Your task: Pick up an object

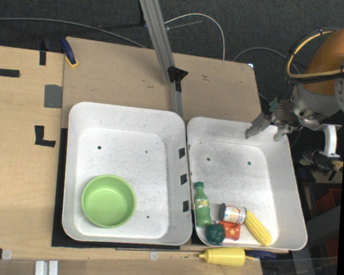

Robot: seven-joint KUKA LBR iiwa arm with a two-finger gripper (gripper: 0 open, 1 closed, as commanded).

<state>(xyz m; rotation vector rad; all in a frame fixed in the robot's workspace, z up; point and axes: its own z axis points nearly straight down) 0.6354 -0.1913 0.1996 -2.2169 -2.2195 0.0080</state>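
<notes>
Camera view from above shows a wooden surface (123, 80) bearing two shallow white bins side by side. Inside the left bin (126, 116) a green bowl (109, 201) sits upright near its front left corner. Along the front edge of the right bin (286, 189) lies a cluster: a green bottle (202, 204) by the left wall, a dark green round object (215, 233) touching a small red item (231, 230), a small can (234, 215) on its side, and a yellow corn cob (258, 227). A yellow mustard bottle (225, 256) lies on the surface just outside that bin. At the bin's back right corner hovers the end effector (271, 128), its two fingers spread apart, pinching nothing.
</notes>
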